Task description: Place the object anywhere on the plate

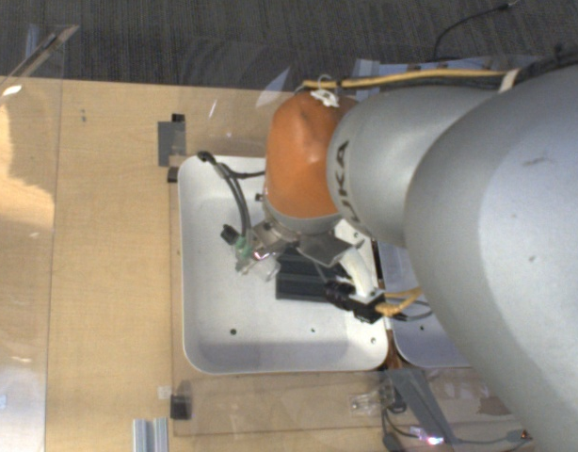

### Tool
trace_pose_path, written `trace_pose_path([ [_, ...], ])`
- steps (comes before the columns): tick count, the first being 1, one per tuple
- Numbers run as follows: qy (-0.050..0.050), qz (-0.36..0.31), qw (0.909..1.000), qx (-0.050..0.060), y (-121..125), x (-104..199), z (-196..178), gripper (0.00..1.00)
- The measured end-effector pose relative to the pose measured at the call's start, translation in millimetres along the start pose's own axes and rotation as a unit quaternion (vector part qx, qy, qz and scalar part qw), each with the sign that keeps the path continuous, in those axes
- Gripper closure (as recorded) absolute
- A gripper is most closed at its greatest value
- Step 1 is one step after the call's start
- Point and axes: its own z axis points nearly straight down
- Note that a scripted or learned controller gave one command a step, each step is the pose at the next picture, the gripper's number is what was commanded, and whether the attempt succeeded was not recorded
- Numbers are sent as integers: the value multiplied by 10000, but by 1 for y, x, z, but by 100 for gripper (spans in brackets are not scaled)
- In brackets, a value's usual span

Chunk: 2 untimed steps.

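Arm fills the right of the camera view and hangs over the left bin, wrist pointing down into it — a stance that fits working inside this bin rather than carrying anything across. The orange band sits right above the wrist. Gripper is low over the bin's middle, close to the floor or touching it; the slant of the camera doesn't let me say which.

Jaw state: cannot tell. The wrist housing and a black block beside it cover most of the tool end, and what pokes out is too small and blurred to read.

Object: I can't pick it out with confidence. There's a small greenish, glinting bit at the tool tip, but it could be gripper hardware just as easily as the task item. If the object is in this bin, my guess is it's under the wrist, hidden. No plate is identifiable either; the right bin is mostly behind the arm, just a corner visible.

Visible floor of the left bin is plain white with a couple of small dark specks. Cable loops from the bin's top-left edge to the wrist — slack enough, not snagging on the rim.

Judgement: grasp stage at best; placement not done.
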Motion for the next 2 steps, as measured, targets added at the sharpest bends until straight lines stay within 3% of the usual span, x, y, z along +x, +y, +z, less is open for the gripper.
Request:
trace_pose_path([
  [1,-16,-1479,9890,-20,57,-4,-115,100],
  [2,-7,-3048,9524,-5,106,-30,-7,100],
])
